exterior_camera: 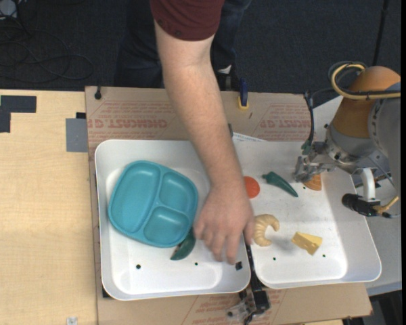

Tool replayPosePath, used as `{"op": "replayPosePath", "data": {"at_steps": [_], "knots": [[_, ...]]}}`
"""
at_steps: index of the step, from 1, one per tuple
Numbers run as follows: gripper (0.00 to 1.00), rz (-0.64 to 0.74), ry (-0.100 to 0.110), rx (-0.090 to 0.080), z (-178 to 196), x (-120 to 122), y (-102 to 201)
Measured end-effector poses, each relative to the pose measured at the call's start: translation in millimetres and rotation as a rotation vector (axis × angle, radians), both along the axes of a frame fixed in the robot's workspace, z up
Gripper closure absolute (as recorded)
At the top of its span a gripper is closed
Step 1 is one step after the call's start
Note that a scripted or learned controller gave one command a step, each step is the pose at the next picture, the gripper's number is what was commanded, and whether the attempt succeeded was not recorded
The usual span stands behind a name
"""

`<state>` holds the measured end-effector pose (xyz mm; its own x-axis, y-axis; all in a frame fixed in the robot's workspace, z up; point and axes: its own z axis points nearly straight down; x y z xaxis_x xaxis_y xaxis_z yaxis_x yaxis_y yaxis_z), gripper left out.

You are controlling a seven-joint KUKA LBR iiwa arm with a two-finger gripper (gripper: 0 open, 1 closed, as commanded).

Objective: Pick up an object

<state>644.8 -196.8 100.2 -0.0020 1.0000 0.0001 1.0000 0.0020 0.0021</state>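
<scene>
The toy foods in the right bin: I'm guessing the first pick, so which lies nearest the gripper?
The small orange piece, right below the gripper. The green pepper, croissant and cheese wedge lie farther off.

A person's arm [193, 100] reaches down from the far edge, cut off at the shoulder by the picture's top. The hand [222, 225] covers the divide between the two bins and part of the dark green piece [183, 249] near the teal plate [153, 202]. The forearm hides part of the orange-red piece [252, 187]. At the right, the gripper [310, 171] sits over a small orange thing [314, 182], too small to tell; its fingers are unclear. The robot arm [369, 107] is cut by the right edge.
</scene>
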Motion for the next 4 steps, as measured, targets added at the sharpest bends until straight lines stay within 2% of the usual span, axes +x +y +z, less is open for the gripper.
{"op": "replayPosePath", "data": {"at_steps": [1,2,3,4], "knots": [[1.00,-0.004,-0.015,-0.008,169,-7,-19],[1.00,0.012,0.010,0.008,82,-7,142],[1.00,-0.012,-0.005,-0.009,171,-8,-7],[1.00,-0.003,0.001,-0.002,187,-20,-17]]}}
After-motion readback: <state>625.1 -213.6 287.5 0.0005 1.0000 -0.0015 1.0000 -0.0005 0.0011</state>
